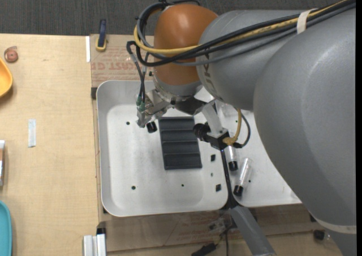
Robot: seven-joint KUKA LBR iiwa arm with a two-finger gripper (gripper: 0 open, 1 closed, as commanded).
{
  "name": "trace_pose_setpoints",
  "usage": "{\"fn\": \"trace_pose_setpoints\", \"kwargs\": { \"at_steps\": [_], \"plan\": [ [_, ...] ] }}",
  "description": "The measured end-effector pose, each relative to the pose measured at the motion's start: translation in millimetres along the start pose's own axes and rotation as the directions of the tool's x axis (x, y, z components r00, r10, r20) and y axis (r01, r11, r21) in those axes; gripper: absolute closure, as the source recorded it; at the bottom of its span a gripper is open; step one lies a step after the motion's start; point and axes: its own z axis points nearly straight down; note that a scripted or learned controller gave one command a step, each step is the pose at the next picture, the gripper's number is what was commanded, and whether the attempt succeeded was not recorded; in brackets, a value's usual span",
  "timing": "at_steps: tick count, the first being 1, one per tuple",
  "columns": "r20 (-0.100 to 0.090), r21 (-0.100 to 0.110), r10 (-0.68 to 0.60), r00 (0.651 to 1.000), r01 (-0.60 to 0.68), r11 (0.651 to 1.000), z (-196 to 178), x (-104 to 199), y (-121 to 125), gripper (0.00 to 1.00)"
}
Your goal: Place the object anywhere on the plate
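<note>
A dark carpeted floor (56, 0) is running along the top of the view, beyond the bench. On the left, a pale wooden bench top (56, 164) is taking up the near side. An orange curved piece (3, 79) is poking in at its left edge, too cropped to tell whether it is a plate. A teal edge (3, 228) is showing low in the corner. A small reddish disc (10, 54) is lying near the top, and a short white strip (31, 133) is lying further down, well apart from the rest.

Moving right, a blue clamp (102, 33) is sitting at the back edge of the wood, beside a cardboard sheet (116, 64) with red print. In front of the cardboard, the white bin (119, 192) is lying with its rounded rim next to the wood.

Inside this bin, a dark ribbed block (182, 144) is lying flat on the white floor, towards the back. The pincer (174, 112) is hanging right over the block's far end, under the orange band (178, 29) of the grey arm (305, 108). Whether the pincer is apart, together or clamped on the block cannot be told, since the wrist is covering it.

Further right, a pale cylinder with dark ends (242, 176) is lying in the neighbouring bin (266, 190), near the divider.
</note>
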Motion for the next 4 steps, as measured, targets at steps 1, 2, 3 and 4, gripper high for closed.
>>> {"fn": "trace_pose_setpoints", "kwargs": {
  "at_steps": [1,2,3,4],
  "plan": [
    [0.001,0.0,0.192,0.981,-0.192,0.981,-103,32,-47,1.0],
    [0.002,0.001,0.386,0.922,-0.386,0.922,-80,-7,6,1.0],
    [0.002,0.002,0.314,0.95,-0.314,0.95,-53,14,18,1.0],
    [0.001,0.002,0.271,0.963,-0.271,0.963,-19,10,2,1.0]
  ]
}}
